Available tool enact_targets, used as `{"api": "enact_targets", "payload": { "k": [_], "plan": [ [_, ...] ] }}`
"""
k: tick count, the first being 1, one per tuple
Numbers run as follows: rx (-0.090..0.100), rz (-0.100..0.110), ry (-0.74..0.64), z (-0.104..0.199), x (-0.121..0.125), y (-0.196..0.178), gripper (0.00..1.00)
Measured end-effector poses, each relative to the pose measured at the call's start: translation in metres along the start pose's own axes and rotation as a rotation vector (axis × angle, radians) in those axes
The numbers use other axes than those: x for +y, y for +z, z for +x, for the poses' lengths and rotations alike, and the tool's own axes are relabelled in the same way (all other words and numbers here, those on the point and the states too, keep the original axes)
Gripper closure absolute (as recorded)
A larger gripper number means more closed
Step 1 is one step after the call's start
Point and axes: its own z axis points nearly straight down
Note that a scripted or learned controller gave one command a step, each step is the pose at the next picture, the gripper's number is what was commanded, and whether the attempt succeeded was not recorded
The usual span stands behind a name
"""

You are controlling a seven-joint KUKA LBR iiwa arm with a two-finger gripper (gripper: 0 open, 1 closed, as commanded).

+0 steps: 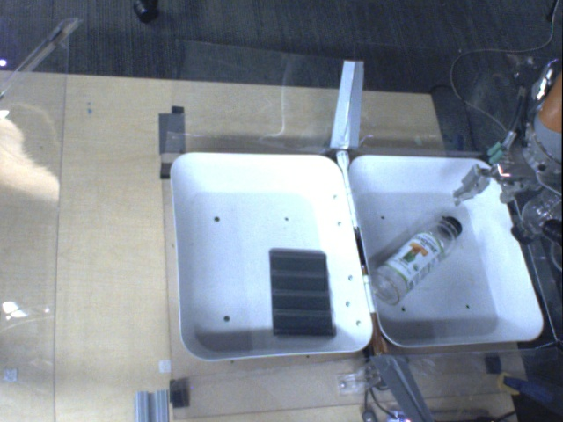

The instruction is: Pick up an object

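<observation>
Clear plastic bottle (pixel 415 258) is seen lying tilted in the right bin (pixel 493 323), at centre right of the frame. Nothing is held by the tool (pixel 482 179), poised at the upper right; its finger spread cannot be told. A black ridged block (pixel 301 293) is seen in the left bin (pixel 220 192).

A pale wooden bench (pixel 97 262) lay below dark grey carpet (pixel 264 7); a clear acrylic sheet (pixel 35 148) covered the bench's left side.

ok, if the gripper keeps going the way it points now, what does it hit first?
Probably the bottle, lying tilted in the right bin. The gripper points down-left at its dark cap end. Depth is unclear, so it might meet the floor first.
</observation>
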Motion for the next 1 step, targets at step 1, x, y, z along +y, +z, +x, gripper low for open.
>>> {"api": "enact_targets", "payload": {
  "k": [1],
  "plan": [
    [0.0,-0.005,-0.033,-0.0015,-0.0196,0.1206,0.0]
  ]
}}
